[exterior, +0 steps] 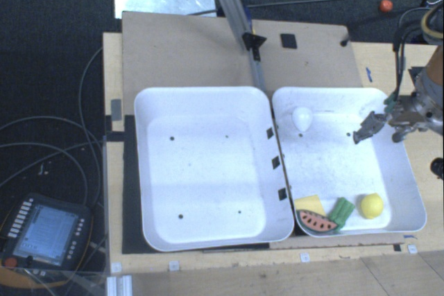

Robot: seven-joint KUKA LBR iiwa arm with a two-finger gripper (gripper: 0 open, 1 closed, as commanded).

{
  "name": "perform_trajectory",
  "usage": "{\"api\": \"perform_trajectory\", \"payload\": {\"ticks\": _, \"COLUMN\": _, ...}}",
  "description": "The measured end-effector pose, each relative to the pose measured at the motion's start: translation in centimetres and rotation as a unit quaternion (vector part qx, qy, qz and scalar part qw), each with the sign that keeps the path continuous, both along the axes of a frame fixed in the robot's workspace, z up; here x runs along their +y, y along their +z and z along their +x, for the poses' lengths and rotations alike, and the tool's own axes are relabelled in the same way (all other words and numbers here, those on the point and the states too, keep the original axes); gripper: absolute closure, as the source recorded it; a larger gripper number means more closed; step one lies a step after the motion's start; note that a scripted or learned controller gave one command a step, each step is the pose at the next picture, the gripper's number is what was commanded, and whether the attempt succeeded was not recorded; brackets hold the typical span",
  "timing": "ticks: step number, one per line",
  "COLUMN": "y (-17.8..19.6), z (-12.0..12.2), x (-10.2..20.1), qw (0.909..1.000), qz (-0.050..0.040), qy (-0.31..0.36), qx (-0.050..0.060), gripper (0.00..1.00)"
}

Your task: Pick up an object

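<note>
on the counter, the right bin holds a lemon and watermelon slice near its front wall, the gripper hovering above, released.

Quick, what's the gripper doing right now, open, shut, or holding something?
Gripper: over the right bin, nothing seen between its fingers; open or shut cannot be told.
</note>
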State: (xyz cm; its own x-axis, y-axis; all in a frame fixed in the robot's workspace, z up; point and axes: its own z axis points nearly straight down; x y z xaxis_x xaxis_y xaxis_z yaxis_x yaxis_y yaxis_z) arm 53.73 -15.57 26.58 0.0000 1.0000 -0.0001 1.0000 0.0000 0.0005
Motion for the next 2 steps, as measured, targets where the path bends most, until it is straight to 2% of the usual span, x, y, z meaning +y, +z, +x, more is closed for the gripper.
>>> {"api": "perform_trajectory", "payload": {"ticks": 2, "y": -11.9, "z": -1.2, "x": -1.0, "qw": 1.0000, "qz": 0.0004, "qy": 0.000, "qx": 0.002, "gripper": 0.00}}
